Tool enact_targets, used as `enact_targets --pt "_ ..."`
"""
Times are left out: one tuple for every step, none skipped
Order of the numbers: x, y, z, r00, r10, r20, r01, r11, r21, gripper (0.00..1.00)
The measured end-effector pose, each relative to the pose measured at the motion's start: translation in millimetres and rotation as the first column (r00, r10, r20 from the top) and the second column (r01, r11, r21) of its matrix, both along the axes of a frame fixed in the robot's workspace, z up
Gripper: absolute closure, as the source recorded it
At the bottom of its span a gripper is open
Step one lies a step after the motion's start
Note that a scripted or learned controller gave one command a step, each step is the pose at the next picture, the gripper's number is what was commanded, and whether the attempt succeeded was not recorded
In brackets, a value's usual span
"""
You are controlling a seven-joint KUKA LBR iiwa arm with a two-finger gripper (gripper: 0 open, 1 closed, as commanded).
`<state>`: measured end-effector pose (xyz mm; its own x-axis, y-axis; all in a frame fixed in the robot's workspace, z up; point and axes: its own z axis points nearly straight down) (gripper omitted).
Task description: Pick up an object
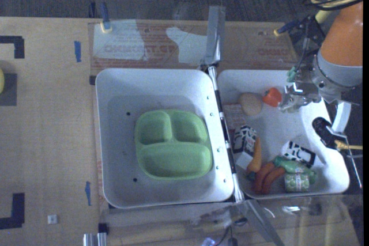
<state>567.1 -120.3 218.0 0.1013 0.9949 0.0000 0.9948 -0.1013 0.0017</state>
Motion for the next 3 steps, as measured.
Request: enact_targets --pt "-57 5 -15 0.985 -0.173 -0.005 0.173 0.985 0.001 1.0" --pt "-72 99 32 0.971 -0.241 -0.003 0.241 0.971 0.0 1.0" --pt "-65 86 72 0.967 0.257 0.001 -0.257 0.967 -0.002 1.0"
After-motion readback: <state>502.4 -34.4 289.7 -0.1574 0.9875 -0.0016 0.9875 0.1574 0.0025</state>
